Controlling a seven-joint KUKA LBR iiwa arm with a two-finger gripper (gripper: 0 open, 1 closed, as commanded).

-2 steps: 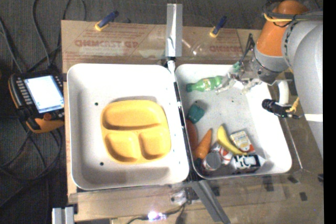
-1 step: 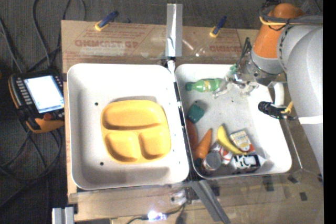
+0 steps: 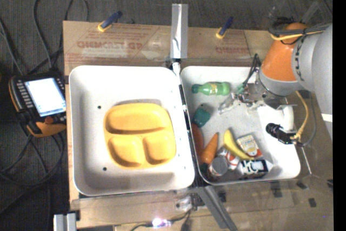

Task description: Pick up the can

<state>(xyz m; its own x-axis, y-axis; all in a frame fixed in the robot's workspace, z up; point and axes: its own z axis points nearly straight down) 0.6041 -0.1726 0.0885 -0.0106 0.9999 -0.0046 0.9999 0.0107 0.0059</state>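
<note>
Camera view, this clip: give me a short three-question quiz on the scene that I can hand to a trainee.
1. True or false: the yellow tray lies in the left bin.
2. Which lies nearest the can? A) green bottle B) carrot C) yellow tray
3. Fill in: the gripper is over the ____ bin, at its far end, just near of the green bottle.

Key
1. True. The tray sits in the middle of the left bin.
2. B. The carrot's lower end is next to the can, at the near edge of the right bin.
3. Right.
</note>
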